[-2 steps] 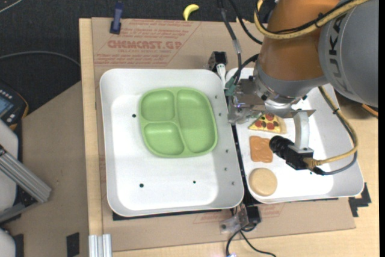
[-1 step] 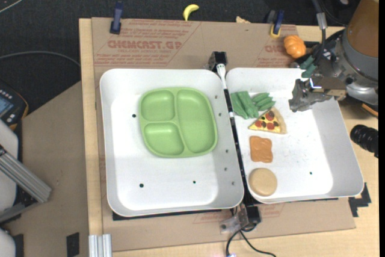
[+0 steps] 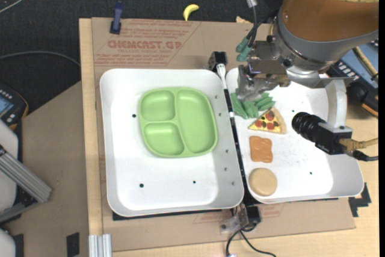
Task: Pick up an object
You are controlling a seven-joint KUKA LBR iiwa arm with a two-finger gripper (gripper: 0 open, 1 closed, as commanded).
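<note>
Four toy foods lie in the right bin [image 3: 337,180]: green beans [image 3: 251,106] at its 11 o'clock corner, then a pizza slice [image 3: 268,121], a brown piece [image 3: 261,148] and a round cookie [image 3: 263,181] toward 6 o'clock. The tool [image 3: 252,88] hangs directly over the beans; whether it is released or clenched I cannot tell. To grasp well, I think it should go down straight, away from the bin wall, and take only the beans, not the pizza slice beside them. The left bin [image 3: 120,147] holds a green tray [image 3: 178,122].
</note>
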